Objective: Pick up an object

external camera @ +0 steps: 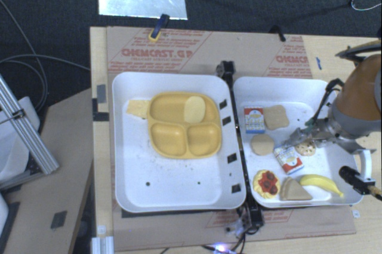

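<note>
The arm comes in from three o'clock and its hand (298, 140) hangs low over the middle of the right bin (310, 86), pointing towards nine o'clock. Whether it is spread or closed I cannot tell; nothing is visibly held in it.

The toy foods lie all around it. Closest is the small red and white carton (287, 159), just beside the hand at about seven o'clock, with its long axis running from ten to four o'clock. The round cookie (307, 149) sits almost under the hand at five o'clock. A pale round biscuit (262, 144) lies at nine o'clock from the hand, a bread slice (276, 117) at eleven o'clock, and a tall milk carton (254, 120) beyond it at ten o'clock. Along the near wall of the bin are the small pizza (267, 183), a wedge of sandwich (294, 190) and the banana (321, 184), its length running roughly nine to four o'clock.

My judgement: the carton or the cookie is the likely target, so the coming move is a short drop, slightly towards six o'clock.

The left bin (128, 145) holds a yellow divided tray (179, 125) and a cheese slice (138, 108), well apart from the hand
</note>
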Tool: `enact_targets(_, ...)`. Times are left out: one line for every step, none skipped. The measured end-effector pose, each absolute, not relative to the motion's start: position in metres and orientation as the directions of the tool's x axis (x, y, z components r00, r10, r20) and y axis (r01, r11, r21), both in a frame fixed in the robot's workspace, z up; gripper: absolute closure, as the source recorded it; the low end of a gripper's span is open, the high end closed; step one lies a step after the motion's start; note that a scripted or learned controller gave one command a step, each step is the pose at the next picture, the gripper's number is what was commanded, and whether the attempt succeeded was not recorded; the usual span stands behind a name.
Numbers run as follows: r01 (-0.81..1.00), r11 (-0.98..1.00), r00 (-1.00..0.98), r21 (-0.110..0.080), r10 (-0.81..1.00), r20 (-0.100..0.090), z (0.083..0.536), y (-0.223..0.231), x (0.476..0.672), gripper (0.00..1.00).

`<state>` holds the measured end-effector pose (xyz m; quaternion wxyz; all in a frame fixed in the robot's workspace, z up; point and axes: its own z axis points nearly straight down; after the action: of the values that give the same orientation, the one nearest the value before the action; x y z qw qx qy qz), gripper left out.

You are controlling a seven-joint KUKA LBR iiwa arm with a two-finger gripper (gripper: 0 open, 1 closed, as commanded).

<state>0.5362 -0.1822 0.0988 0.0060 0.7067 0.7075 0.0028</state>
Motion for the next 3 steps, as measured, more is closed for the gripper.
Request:
enact_targets(1.000, 0.007, -0.007, 0.010, 1.000, -0.004, 0.086, -0.207, 0.615, 0.00)
enact_targets(1.000, 0.001, -0.001, -0.006, 1.000, 0.004, 0.084, -0.160, 0.532, 0.00)
enact_targets(1.000, -0.003, 0.003, 0.000, 1.000, 0.000, 0.084, -0.209, 0.507, 0.00)
